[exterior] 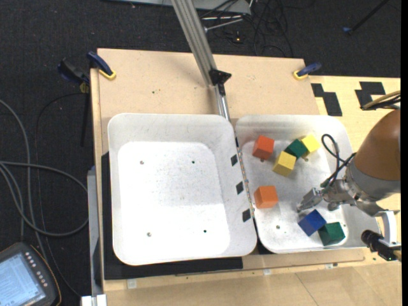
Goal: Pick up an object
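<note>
Camera view has the end effector [312,199] low in the right bin [338,129], its fingers spread and holding nothing, just above the blue cube [312,222]. Approach stage, I reckon; next it must drop and close squarely.

We look down from one fixed camera above the bench [191,81], at a slant and from some height. Both white bins [172,132] sit side by side in our frame, with dark floor [44,30] around the bench.
</note>
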